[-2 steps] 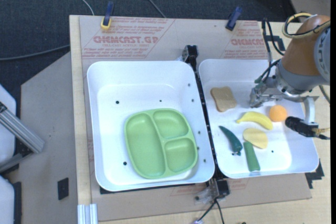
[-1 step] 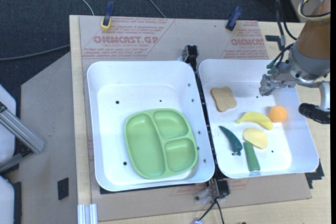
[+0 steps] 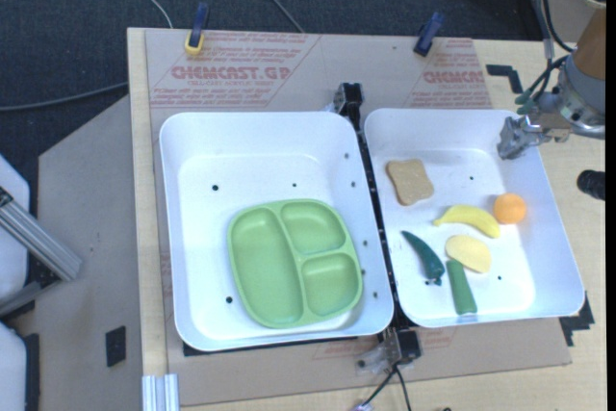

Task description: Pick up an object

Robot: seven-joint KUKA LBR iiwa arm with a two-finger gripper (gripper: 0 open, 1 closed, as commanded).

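Note:
The right bin (image 3: pixel 539 294) holds a tan slice of bread (image 3: pixel 410 181), a yellow banana (image 3: pixel 469 219), an orange ball (image 3: pixel 510 208), a pale yellow chip-shaped piece (image 3: pixel 468 253), a dark teal pepper (image 3: pixel 425 256) and a green cucumber (image 3: pixel 460 288). My gripper (image 3: pixel 513 139) hangs at the bin's far right corner, above and to the right of the orange ball. Nothing shows between its fingers. It sits well apart from the bread and the banana.
The left bin (image 3: pixel 192 159) holds a green divided plate (image 3: pixel 292 261). A black clamp (image 3: pixel 348 97) sits between the bins at the back. Blue and yellow clips (image 3: pixel 196 29) pin the cardboard base. Cables run across the dark floor behind.

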